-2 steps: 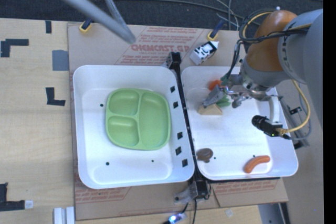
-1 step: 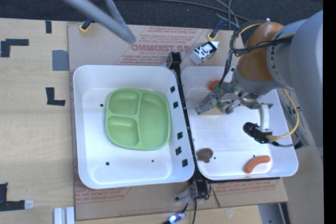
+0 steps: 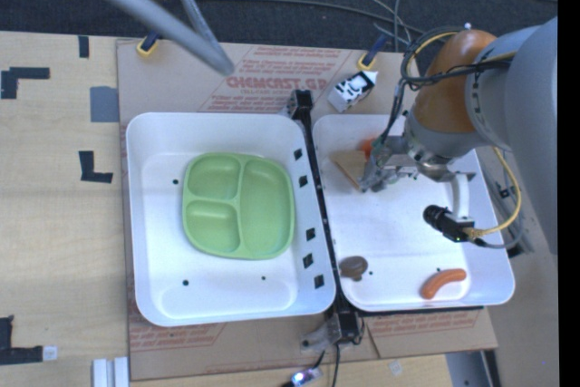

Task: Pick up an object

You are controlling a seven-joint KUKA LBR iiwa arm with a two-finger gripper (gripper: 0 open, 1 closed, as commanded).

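- Across the left part of the frame, the desk (image 3: pixel 54 222) shows pale wood grain marked with dark tape pieces, and a brown cardboard sheet (image 3: pixel 272 77) with red print lies under both bins.
- Left of centre sits the left bin (image 3: pixel 145 159), shallow, white and smooth with rounded corners; in it lies a light green plate (image 3: pixel 239 205), matte plastic, divided into three compartments, with soft rounded edges.
- At the middle, black clips (image 3: pixel 313 222) run along the seam where the two bins meet.
- Right of centre, the right bin (image 3: pixel 399 240) holds the loose things: a small round brownish object (image 3: pixel 352 266) near its lower left corner, an orange sausage-shaped piece (image 3: pixel 442 283), smooth and curved, near its lower edge, and a flat tan wedge-like piece (image 3: pixel 348 169) near its upper left, with a small orange-red bit (image 3: pixel 371 145) just above it.
- Over the upper part of the right bin, the tool (image 3: pixel 377 179) points down beside the tan piece; whether it is spread or pressed together I cannot tell, and nothing is visibly pinched.
- At the right, the arm (image 3: pixel 507 95) is smooth grey, with a glossy orange band (image 3: pixel 449 95) above the wrist and thin cables looping around it.
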